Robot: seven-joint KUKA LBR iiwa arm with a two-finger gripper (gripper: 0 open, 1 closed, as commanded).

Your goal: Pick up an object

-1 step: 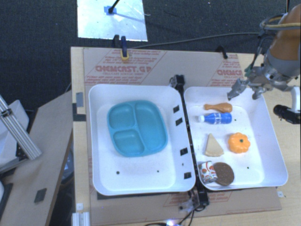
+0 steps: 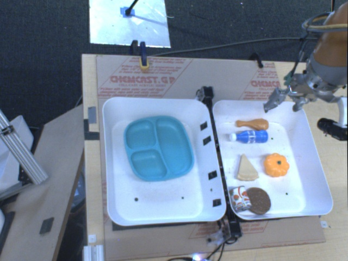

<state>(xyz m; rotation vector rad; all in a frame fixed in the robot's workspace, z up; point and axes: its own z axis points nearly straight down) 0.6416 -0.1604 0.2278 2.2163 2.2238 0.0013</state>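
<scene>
The gripper hangs with its jaws apparently open and empty over the right bin's far edge; nearest is the drumstick, best grasped across its narrow shaft.

Both bins white. Divided plate turquoise-blue, plain. Drumstick golden brown. Bottle blue with white cap end. Wedge pale cream. Pumpkin orange with dark stem. Can white with red-orange print. Disc dark brown. Board tan with red lettering. Arm grey, orange-banded.
</scene>
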